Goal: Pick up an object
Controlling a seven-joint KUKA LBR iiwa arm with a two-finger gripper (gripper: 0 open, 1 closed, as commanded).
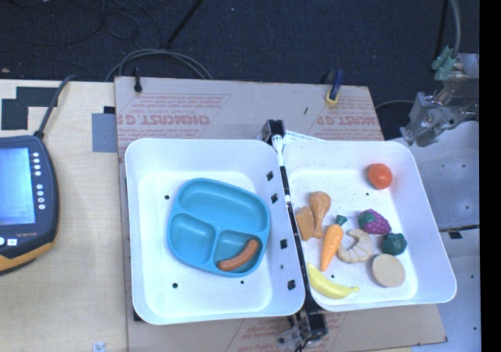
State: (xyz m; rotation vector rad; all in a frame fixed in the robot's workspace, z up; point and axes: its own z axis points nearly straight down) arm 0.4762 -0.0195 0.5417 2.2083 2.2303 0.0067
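We see a counter bearing two white bins on cardboard, cables on dark floor behind. The gripper hangs outside the right bin; its opening we cannot tell. Toy foods, including a tomato, lie in that bin.

A blue plate holds a brown sausage; nearby lie an orange carrot and yellow banana.
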